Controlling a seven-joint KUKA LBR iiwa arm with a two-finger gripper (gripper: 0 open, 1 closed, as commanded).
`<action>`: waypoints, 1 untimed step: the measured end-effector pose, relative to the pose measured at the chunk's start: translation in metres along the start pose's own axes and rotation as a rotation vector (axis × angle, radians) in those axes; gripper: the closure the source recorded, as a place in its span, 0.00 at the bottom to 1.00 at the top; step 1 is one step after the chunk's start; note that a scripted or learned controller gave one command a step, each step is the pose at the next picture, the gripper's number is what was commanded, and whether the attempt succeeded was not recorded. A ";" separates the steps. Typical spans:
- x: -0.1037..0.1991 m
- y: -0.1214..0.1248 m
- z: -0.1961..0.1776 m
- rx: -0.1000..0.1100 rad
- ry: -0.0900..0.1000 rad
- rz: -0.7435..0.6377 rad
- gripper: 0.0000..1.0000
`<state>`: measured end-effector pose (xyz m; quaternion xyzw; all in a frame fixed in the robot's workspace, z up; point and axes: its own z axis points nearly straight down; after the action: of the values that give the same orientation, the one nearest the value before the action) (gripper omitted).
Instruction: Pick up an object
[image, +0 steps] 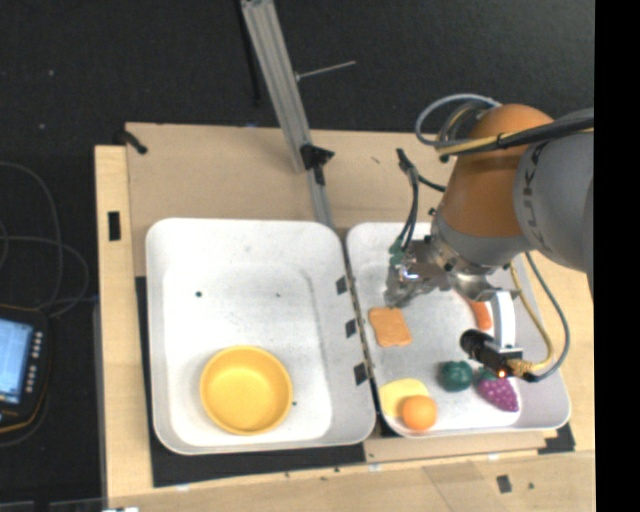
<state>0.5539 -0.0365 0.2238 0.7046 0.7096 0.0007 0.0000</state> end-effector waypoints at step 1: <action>0.048 -0.007 0.003 0.001 0.000 0.000 1.00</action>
<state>0.5470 0.0115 0.2212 0.7048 0.7094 0.0006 -0.0004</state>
